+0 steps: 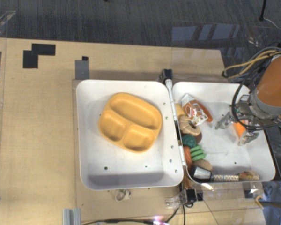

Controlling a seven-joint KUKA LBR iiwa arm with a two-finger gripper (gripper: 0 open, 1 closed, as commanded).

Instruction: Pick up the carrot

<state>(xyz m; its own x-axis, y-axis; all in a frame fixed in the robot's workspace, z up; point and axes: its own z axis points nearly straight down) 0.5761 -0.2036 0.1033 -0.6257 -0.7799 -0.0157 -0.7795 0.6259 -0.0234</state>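
Two white bins [131,182] share the bench; at three o'clock, the gripper [236,131] straddles the carrot [239,128], jaws apart: close squarely before lifting.

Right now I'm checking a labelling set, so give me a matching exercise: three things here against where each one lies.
Things:
1. yellow tray
2. carrot
3. snack packet

Places:
A. right bin, upper left part
B. left bin
C. right bin, at the gripper

Pairs: 1-B, 2-C, 3-A.
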